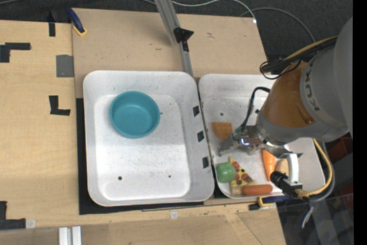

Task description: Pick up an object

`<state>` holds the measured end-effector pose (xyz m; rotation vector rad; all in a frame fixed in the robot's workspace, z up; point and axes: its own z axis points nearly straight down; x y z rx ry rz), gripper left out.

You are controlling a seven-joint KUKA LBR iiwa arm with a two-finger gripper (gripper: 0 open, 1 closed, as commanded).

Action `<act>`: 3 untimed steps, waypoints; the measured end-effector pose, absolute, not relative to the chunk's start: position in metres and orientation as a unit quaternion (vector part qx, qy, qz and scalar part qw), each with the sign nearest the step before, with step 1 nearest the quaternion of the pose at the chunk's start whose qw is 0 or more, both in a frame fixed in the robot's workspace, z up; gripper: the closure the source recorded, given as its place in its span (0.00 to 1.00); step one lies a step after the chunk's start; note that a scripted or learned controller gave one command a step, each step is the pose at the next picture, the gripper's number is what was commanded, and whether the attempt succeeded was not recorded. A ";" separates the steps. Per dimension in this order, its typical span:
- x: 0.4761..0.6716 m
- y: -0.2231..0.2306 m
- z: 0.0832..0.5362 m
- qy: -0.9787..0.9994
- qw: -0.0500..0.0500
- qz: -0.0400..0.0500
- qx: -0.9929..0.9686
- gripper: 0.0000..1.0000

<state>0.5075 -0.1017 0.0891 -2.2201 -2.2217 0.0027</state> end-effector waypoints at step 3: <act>0.521 -0.103 0.219 -0.708 -0.002 -0.001 -0.706 1.00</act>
